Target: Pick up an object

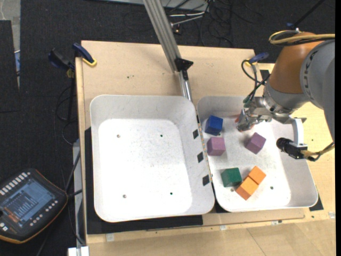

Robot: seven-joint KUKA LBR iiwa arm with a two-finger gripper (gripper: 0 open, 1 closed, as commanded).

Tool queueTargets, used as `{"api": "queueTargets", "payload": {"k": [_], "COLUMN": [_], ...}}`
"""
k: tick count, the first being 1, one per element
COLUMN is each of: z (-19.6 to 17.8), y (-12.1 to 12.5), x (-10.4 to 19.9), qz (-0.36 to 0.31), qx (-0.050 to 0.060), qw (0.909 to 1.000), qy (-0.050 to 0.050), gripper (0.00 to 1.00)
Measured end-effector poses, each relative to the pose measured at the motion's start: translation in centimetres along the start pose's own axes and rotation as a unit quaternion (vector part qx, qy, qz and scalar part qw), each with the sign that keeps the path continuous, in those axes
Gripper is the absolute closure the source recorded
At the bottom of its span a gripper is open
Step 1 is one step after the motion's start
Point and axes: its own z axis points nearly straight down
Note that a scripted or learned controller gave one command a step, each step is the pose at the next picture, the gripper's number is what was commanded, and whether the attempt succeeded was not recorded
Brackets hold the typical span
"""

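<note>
A slanted overhead view of a pale wooden counter (133, 63) that carries two shallow white bins side by side.

At the far left, off the counter on the dark floor, a handheld control pendant (26, 204) with a lit screen lies near the bottom corner. A blue and yellow clamp (82, 53) grips the counter's upper left corner.

The left bin (106, 108) takes up the middle of the view. A grey metal pole (162, 25) slants down from the top of the view and ends just above the seam between the two bins.

The right bin (298, 193) holds six small blocks. Nearest the seam, a blue cube (213, 125) sits toward the bin's far end, and a purple cube (216, 145) sits just below it, very near but seemingly apart. Lower down, a green cube (231, 176) sits beside two orange cubes: the lower orange cube (245, 188) and the upper orange cube (257, 175) touch each other, and the lower one sits right against the green cube. A second purple cube (256, 142) sits alone, tilted, near the middle of the bin.

The arm (306, 71), grey with an orange band, reaches in from the right. Its gripper (245, 122) hangs over the upper part of the right bin, between the blue cube and the second purple cube, slightly above and to the left of the latter. I cannot tell how far apart the fingers are, and no block is seen between them.
</note>
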Motion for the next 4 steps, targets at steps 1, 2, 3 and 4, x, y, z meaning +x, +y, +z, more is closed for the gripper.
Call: {"api": "queueTargets", "payload": {"k": [1,2,3,4], "z": [-6.4,-12.8,-13.5,-13.0], "y": [0.2,0.4,0.5,0.9], "x": [0.0,-0.5,-0.5,4.1], "qz": [-0.001,-0.001,-0.001,-0.004], "qx": [-0.002,-0.002,0.001,0.002], "qw": [1.0000,1.0000,1.0000,1.0000], "qy": [0.000,-0.001,0.000,0.001], "gripper": [1.00,1.00,1.00,1.00]}}
